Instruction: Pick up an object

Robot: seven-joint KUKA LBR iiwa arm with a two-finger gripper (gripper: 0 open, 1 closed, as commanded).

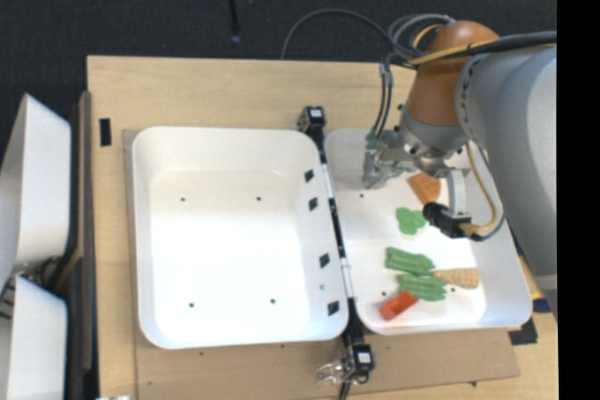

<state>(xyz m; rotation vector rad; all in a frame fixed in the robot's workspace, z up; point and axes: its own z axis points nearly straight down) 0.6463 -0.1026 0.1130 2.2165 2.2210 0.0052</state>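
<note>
Several small toy foods lie in the right bin (370, 229): an orange piece (426, 187), a green leafy piece (410, 220), a long green pod (410, 260), another green pod (422, 287), a tan cone (458, 277) and a red piece (398, 303). My gripper (378, 169) hangs low over the back left part of the right bin, left of the orange piece. I see nothing between its fingers.
The left bin (150, 201) sits beside the right one, with a black clipped divider (328, 220) between them. The grey arm (506, 108) and its cables cover the right bin's back right corner. White boxes (37, 192) stand at the far left.
</note>
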